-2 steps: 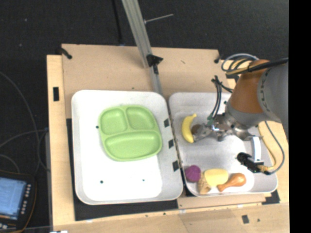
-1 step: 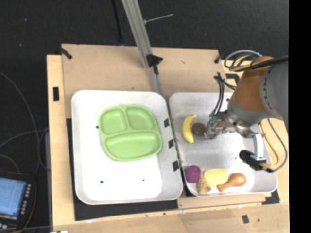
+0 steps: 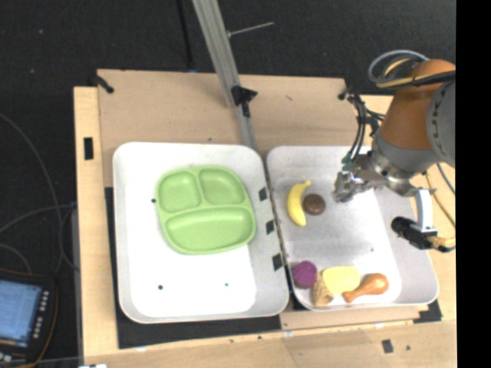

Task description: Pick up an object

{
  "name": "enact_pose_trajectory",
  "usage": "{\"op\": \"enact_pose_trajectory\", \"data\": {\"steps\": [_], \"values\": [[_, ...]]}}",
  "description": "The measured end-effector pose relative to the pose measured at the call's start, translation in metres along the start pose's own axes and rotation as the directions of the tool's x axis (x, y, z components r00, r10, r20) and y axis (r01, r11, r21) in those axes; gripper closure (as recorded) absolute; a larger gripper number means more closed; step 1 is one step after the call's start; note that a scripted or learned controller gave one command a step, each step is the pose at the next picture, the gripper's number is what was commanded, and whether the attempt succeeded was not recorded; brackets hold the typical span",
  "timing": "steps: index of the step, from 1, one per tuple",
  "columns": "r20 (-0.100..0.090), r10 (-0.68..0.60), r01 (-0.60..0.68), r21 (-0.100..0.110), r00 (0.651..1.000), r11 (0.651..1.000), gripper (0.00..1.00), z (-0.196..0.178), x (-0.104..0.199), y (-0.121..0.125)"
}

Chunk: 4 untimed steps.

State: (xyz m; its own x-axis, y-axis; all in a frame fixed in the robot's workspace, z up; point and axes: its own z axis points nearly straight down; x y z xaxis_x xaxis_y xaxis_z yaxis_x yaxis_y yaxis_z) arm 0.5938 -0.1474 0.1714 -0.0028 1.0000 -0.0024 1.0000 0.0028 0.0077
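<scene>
I judge nothing picked yet: my tool (image 3: pixel 347 188), grip state I cannot tell, hangs just beside the brown ball (image 3: pixel 314 203) and banana (image 3: pixel 298 203).

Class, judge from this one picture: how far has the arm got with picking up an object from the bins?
Done: the gripper has reached the right bin, just right of the brown ball and banana. In hand: nothing visible between its fingers. Left: grasp and lift; the purple piece, yellow piece and drumstick lie at the bin's front. The green tray sits in the left bin.
</scene>
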Motion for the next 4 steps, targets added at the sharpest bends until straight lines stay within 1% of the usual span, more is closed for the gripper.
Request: {"op": "enact_pose_trajectory", "data": {"steps": [1,2,4], "values": [[0.0,0.0,0.0,0.002,1.0,1.0,1.0,-0.042,-0.002,0.002],[-0.003,-0.003,0.003,0.006,1.0,1.0,1.0,-0.04,0.043,0.01],[-0.004,-0.005,0.005,0.006,1.0,1.0,1.0,-0.033,0.152,0.037]]}}
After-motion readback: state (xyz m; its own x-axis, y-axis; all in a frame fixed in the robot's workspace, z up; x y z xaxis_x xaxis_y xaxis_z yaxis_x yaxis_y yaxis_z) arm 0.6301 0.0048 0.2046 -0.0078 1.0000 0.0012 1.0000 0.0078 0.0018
